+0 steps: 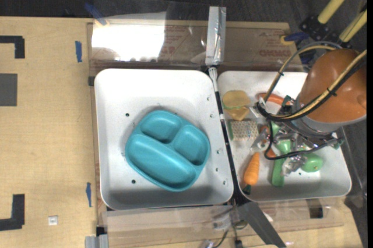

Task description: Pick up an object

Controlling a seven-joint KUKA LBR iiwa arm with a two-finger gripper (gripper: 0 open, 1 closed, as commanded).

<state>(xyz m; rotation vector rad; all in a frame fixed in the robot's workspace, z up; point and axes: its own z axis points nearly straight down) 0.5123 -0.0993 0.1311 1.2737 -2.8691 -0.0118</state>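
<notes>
1. We see two white bins side by side on the table point(41, 124): the left bin point(111, 95) and the right bin point(338, 180).
2. In the left bin lies a teal divided plate point(168, 149), three compartments, set at a slant near the middle.
3. The right bin holds a clutter of small things. A pale yellow piece point(236, 102) sits near its upper left corner, with a speckled grey-green piece point(245, 129) just below it.
4. An orange carrot point(252, 169) lies tilted near the left wall of the right bin, toward the front.
5. Green pieces point(278, 173) lie just right of the carrot, one upright-looking stick and a rounder one point(313, 164) further right.
6. The arm point(335, 87) (grey, with its orange band bulking large) reaches over the right bin, black and yellow cables looping round it.
7. The tool point(287, 148) hangs low among the green pieces, in the middle of the right bin.
8. We cannot tell how far the tool is open, nor whether it has hold of anything; cables and metal parts crowd that spot.
</notes>
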